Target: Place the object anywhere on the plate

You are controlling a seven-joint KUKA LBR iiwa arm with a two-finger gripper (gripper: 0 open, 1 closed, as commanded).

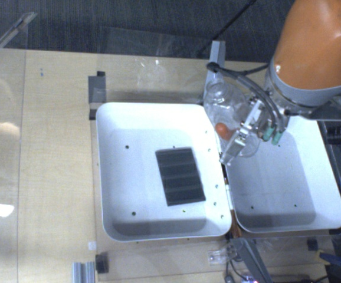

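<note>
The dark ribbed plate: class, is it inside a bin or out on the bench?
Inside: the dark ribbed plate lies flat on the left bin's white floor.

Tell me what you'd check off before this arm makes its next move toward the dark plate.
1. Plate in place: the dark ribbed plate lies flat in the left bin. Ok.
2. Landing spot free: nothing rests on the plate. Ok.
3. Pincer position: the pincer sits over the seam between the bins, at the right bin back left corner, not above the plate. Not ok.
4. Object located: a small orange object shows beside the pincer, behind clear plastic. Ok.
5. Object gripped: blurred there, so whether it is held is unclear. Cannot tell.
</note>
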